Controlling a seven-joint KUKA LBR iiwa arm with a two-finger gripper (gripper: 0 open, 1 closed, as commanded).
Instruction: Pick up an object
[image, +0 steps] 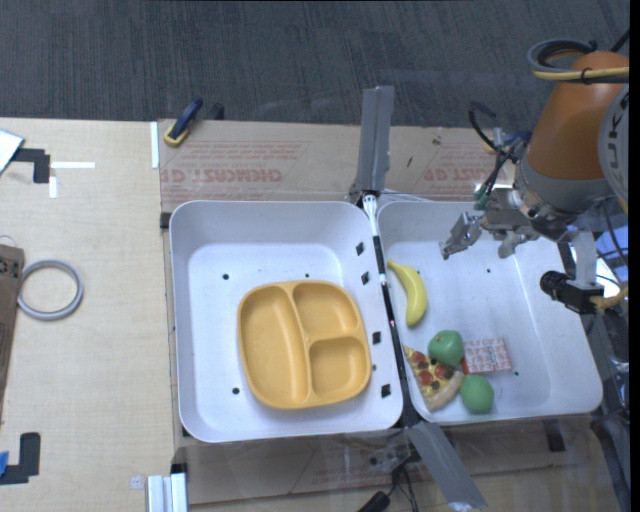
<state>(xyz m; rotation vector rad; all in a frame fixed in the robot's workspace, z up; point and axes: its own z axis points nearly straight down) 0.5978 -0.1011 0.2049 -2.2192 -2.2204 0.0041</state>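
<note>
Bench (80, 380) bears two white bins side by side. Left bin (200, 300) holds yellow divided tray (305, 343), three compartments. Right bin (545, 350) holds small items: banana (409, 291) near divider, slice of toy pizza (432, 377) at lower left, small printed card (486, 355) beside it, two green fruits, one (446, 347) touching pizza, other (478, 393) just right of its tip. Arm (575, 125) reaches in from right; gripper (480, 232) above bin's upper part, well apart from items, nothing between its prongs; open or closed: cannot tell. Tape roll (48, 289) on bench at far left.
</note>
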